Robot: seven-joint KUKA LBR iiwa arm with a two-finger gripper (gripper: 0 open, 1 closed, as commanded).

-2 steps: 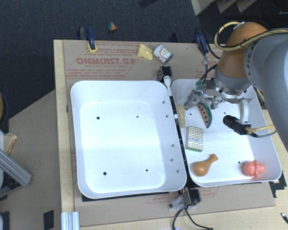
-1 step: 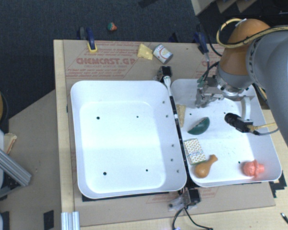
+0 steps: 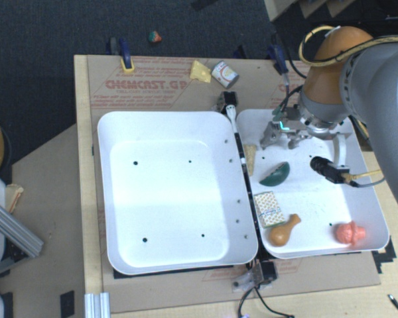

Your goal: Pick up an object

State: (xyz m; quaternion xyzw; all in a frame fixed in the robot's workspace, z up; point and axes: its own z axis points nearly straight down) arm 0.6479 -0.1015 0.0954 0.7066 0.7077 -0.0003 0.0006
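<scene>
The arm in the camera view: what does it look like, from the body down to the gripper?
The arm has a smooth grey body with a rounded orange band above the wrist. Thin yellowish cables loop over the band. The gripper below is grey metal with a small teal light, and a black fitting with a cable hangs beside it.

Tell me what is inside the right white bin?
In the right shallow white bin: a dark green curved piece, a patterned square packet, a tan drumstick-shaped toy and a pink lumpy toy. The grey arm covers the bin's far corner.
</scene>
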